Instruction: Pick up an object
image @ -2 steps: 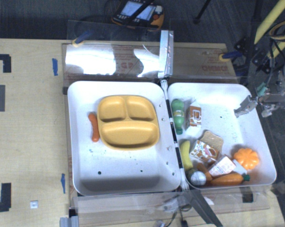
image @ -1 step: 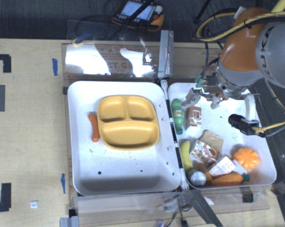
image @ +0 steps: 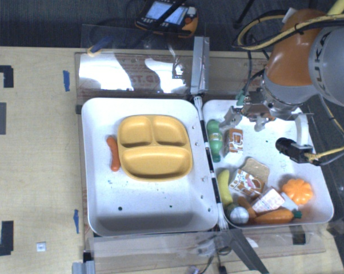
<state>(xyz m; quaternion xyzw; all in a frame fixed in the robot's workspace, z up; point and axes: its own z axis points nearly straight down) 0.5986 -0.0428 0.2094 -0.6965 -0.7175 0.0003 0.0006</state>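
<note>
My end effector [image: 247, 114] hovers with fingers apart, empty, just above a small snack packet [image: 235, 140] in the right bin [image: 319, 176].

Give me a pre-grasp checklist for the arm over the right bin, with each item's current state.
1. End effector above the right bin: ok.
2. Pickable objects present, such as the green bottle and orange pumpkin: ok.
3. Nothing held yet: cannot tell.
4. Target isolated: not ok; the lower items are piled together.
5. Yellow tray and orange sausage in the left bin, away from the arm: ok.
</note>
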